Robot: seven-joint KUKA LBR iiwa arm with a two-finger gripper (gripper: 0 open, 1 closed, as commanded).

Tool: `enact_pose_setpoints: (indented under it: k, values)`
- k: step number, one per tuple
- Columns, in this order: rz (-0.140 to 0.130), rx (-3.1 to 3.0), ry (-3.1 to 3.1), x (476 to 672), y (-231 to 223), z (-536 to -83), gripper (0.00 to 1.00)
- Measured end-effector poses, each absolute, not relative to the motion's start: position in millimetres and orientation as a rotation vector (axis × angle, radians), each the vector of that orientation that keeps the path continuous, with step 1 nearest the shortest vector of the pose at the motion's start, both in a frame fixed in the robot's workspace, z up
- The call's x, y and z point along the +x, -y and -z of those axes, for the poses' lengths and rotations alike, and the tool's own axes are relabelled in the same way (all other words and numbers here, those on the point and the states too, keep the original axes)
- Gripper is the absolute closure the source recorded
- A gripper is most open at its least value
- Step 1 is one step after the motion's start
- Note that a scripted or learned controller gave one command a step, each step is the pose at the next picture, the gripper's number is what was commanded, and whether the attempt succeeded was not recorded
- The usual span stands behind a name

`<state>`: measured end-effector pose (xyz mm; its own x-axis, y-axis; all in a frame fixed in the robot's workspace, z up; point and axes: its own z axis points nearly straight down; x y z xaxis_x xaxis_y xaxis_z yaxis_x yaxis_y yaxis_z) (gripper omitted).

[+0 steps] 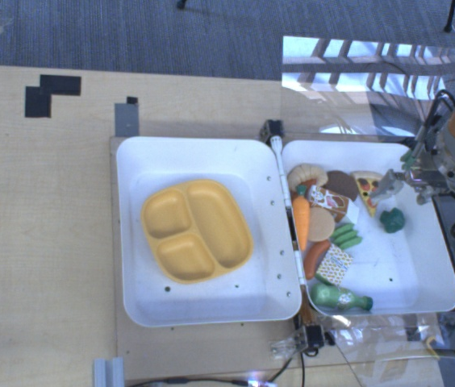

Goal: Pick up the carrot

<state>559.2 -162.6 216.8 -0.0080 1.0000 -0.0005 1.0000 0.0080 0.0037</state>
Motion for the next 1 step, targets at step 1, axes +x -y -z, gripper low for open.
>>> enact_pose_setpoints:
  k: [1]
  values:
    - [-0.002,2.155,-2.291,571.6,90.8,-139.7,0.0]
